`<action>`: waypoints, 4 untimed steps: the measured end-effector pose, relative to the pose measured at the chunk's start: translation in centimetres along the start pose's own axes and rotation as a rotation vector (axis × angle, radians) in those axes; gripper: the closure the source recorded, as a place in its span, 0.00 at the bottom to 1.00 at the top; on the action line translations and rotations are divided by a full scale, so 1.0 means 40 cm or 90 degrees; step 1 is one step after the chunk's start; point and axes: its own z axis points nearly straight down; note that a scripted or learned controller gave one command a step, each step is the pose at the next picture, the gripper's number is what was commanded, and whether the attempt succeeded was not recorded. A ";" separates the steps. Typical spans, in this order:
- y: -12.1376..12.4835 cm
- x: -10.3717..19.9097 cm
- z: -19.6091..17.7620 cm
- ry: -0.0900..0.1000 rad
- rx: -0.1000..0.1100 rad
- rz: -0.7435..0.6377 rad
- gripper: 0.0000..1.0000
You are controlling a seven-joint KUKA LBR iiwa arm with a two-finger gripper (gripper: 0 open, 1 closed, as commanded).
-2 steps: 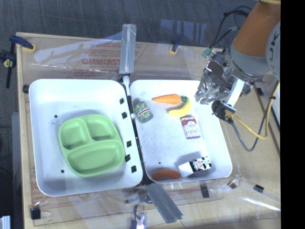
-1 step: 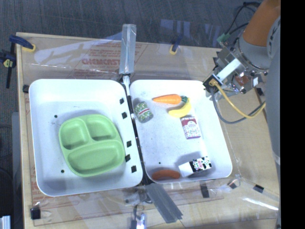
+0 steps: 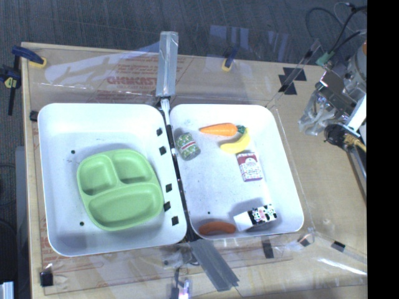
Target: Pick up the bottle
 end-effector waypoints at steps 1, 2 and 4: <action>-0.054 0.113 -0.100 -0.002 0.001 0.341 1.00; -0.131 0.214 -0.065 -0.002 0.003 0.294 1.00; -0.136 0.224 -0.111 -0.008 0.008 0.281 1.00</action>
